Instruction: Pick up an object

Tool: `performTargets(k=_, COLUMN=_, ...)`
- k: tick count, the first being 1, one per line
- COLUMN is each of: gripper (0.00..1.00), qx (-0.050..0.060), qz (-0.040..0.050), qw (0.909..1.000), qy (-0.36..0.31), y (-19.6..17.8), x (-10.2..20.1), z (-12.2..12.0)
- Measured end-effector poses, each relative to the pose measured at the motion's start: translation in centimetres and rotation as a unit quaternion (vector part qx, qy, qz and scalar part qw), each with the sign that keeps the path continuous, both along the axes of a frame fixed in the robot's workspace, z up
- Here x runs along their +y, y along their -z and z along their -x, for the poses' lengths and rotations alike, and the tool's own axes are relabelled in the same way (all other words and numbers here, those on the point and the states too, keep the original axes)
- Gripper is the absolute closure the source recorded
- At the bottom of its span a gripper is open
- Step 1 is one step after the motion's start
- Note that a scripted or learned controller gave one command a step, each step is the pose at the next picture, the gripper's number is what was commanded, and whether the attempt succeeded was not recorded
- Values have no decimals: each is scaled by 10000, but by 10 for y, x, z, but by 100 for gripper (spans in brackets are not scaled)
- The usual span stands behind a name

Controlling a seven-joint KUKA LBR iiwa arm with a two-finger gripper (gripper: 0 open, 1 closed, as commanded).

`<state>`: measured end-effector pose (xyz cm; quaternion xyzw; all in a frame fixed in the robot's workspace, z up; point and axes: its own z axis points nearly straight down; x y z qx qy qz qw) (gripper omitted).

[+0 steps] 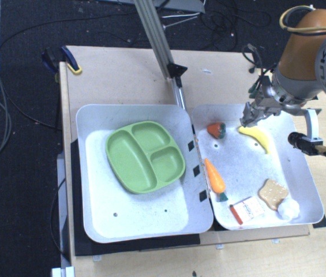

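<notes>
The gripper hangs over the far edge of the right bin, at the end of the arm that enters from the right of the camera view. Whether the gripper is wide or narrow cannot be told, and nothing is seen held in it.

Positions relative to the gripper:

- Banana: just below and slightly right of the gripper in the view. Its near end lies close beside the gripper tip; contact cannot be confirmed.
- Strawberry: to the left of the gripper, near it, on the bin floor, red with a green cap.
- Carrot: lower left of the gripper, well apart, lying along the left side of the right bin.
- Toast: below the gripper, well apart, toward the near right corner of the bin.
- White ball: just beside the toast, in the near right corner.
- Red-and-white box: below the gripper, near the front wall, left of the toast.
- Green plate: far left of the gripper, in the left bin. It has three compartments.

Both bins rest side by side on the worktop.
</notes>
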<state>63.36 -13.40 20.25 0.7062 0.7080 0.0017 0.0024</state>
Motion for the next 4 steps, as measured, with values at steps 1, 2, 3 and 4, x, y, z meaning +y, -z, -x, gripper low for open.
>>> performTargets(k=1, gripper=100, qx=4, qz=1, qw=10000, qy=0, y=-38, x=0, z=-1)
performTargets(k=2, gripper=100, qx=33, qz=-14, qw=10000, qy=-22, y=-34, x=54, z=9)
performTargets(k=3, gripper=100, qx=19, qz=-10, qw=10000, qy=-26, y=-42, x=105, z=3)
performTargets(k=4, gripper=100, qx=36, qz=-12, qw=10000, qy=-23, y=-29, x=154, z=3)
